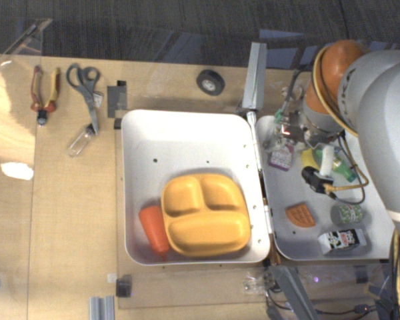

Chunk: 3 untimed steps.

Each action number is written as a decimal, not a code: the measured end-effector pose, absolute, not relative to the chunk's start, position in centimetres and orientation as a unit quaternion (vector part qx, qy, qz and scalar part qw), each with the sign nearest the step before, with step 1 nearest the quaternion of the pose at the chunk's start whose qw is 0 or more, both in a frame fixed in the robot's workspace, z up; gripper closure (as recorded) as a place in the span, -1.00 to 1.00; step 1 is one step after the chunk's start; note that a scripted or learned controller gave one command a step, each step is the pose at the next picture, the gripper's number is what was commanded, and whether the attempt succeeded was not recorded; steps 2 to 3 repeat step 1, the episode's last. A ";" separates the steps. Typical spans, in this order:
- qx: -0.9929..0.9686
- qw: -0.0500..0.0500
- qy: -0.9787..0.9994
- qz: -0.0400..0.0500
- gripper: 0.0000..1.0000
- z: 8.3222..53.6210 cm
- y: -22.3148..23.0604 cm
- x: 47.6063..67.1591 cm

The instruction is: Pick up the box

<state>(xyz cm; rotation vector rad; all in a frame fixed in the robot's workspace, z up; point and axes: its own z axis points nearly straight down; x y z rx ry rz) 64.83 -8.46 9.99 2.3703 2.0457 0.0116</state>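
Box (344, 240) lies unlifted at lower right of the right bin (280, 199); gripper (288, 127) hovers above, jaws' state indiscernible.

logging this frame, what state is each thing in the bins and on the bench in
yellow tray: upright, compartments up, in the left bin
orange carrot-like piece: lying flat, partly under the tray
box: lying flat near the front of the right bin
orange waffle piece: lying flat
scissors: shut, on the bench
pliers: shut, on the bench
tape roll: lying flat
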 end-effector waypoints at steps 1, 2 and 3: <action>0.800 0.002 0.600 0.002 1.00 21.9 -5.4 66.1; 0.800 0.002 0.600 0.002 1.00 21.9 -5.4 66.1; 0.800 0.002 0.600 0.002 1.00 21.9 -5.4 66.1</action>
